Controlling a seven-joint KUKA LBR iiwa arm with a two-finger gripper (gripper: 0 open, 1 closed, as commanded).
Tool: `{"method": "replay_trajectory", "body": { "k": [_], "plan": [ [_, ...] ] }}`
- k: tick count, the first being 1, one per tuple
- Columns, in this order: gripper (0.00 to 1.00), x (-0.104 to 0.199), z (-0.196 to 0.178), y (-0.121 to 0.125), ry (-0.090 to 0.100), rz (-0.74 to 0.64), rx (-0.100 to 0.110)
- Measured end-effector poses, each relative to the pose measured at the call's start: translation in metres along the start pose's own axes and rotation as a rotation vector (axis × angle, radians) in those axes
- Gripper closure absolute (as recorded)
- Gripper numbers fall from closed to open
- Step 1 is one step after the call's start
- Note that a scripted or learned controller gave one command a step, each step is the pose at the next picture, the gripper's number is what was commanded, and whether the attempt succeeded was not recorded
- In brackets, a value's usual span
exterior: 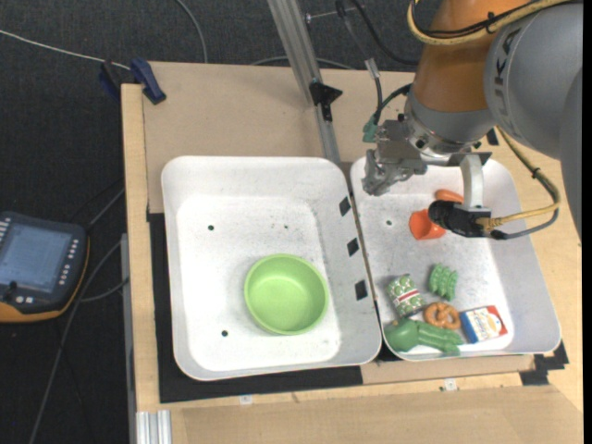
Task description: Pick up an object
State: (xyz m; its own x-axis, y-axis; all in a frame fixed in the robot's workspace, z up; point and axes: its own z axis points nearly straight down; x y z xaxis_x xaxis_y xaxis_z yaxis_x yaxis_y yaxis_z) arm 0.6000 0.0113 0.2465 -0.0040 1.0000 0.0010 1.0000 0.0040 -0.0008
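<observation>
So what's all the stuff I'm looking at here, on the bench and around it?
Bins: two, white, side by side, left bin and right bin.
Bowl: one, light green, left bin, near front.
Orange object: one, right bin, middle, beside the gripper's mount.
Small green toy: one, right bin.
Green-and-white patterned block: one, right bin.
Pretzel-like piece: one, brown, right bin front.
Red-and-white packet: one, right bin front.
Green utensil-shaped toy: one, right bin front edge.
Handheld controller: one, orange and black, left of bench.
Arm: one, grey and orange, above right bin.
Gripper: one, dark grey, right bin's rear left.

A tan bench (231, 109) bears two white bins (185, 183).
</observation>
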Motion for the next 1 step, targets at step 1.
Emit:
{"method": "replay_trajectory", "body": {
  "k": [1],
  "plan": [
    [1.00, 0.0444, 0.0111, 0.0135, 0.000, 0.000, 0.000]
  ]
}}
